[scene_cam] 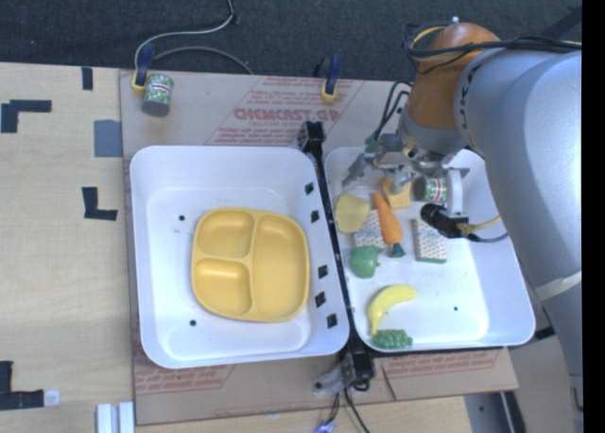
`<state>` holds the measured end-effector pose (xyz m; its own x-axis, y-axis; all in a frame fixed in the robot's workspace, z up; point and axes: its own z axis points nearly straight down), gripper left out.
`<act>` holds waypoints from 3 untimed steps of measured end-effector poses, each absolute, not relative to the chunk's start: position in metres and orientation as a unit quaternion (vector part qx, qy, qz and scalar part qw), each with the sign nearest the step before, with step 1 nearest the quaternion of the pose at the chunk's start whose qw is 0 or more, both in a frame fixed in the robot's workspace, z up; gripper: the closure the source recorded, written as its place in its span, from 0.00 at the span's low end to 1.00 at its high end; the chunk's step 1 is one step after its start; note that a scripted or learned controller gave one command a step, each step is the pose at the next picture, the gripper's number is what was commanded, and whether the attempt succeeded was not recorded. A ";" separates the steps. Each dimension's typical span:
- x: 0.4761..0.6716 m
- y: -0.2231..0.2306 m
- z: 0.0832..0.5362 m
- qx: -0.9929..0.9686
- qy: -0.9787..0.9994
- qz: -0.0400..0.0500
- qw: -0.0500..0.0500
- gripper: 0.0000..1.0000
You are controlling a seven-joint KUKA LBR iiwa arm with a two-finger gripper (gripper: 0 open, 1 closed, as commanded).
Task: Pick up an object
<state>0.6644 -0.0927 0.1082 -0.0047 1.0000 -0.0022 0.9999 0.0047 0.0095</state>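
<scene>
In the upper part of the right bin, right of frame centre, the hand hangs low over a tight cluster of toys, and that crowding is the main risk. The carrot, a pale yellow piece, a small can and a patterned packet lie touching or just beside one another, so a descent here could wedge a finger onto one thing while nudging its neighbour, or close on two at once and lose both on the lift. The carrot is thin and rounded; a pinch across it off-centre would likely squirt it sideways toward the bin wall. The green piece, the banana and the grapes lie lower in the bin, better spaced and easier targets.

The hand's metal parts appear to sit just above the carrot's top end and the yellow piece, but wrist and cables clutter the spot, and I cannot tell whether it is spread or pressed together, nor whether it touches anything. Nothing is visibly pinched in it.

The left bin carries a yellow tray, well apart from the hand.
</scene>
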 end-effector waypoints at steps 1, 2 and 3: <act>0.659 -0.095 0.085 0.706 0.708 0.000 0.001 0.00; 0.659 -0.095 0.095 0.706 0.708 -0.001 0.001 1.00; 0.669 -0.052 0.262 0.706 0.708 0.001 0.001 1.00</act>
<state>0.6691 -0.0515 0.2625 -0.0024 1.0000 -0.0007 1.0000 0.0024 0.0033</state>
